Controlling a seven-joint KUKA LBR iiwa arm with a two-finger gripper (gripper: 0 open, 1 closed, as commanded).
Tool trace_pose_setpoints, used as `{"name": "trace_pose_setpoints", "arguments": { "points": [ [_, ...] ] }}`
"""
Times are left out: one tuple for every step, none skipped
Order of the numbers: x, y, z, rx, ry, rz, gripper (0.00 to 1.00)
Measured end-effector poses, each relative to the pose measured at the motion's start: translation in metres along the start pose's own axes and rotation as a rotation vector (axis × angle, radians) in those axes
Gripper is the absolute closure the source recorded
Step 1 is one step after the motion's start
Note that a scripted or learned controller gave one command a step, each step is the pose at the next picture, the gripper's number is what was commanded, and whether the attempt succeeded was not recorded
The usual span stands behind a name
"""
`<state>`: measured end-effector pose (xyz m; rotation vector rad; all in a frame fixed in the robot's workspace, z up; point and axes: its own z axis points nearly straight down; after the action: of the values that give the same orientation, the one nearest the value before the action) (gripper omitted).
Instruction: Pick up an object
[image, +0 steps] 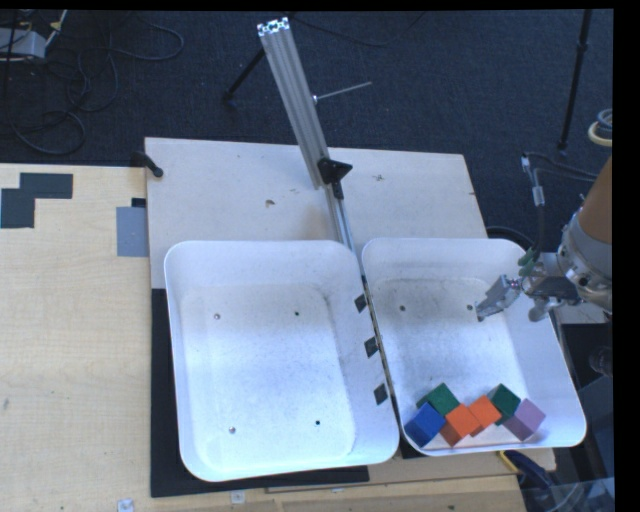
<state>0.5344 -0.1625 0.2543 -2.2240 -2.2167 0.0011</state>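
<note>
Gripper over right bin upper right — finger spread unclear, can't tell. Blocks clustered at bin's near edge — blue, green, orange, purple.

The shallow white right bin lies open at its middle; small coloured wooden blocks crowd its near edge.

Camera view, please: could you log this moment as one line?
gripper: over right bin, nothing held | blocks: clustered in the near corner | pick: not yet done
</note>
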Motion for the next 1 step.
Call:
{"name": "trace_pose_setpoints", "arguments": {
  "points": [
    [0.0166,0.0593,-0.0762,-0.010,-0.003,-0.007,0.00]
  ]
}}
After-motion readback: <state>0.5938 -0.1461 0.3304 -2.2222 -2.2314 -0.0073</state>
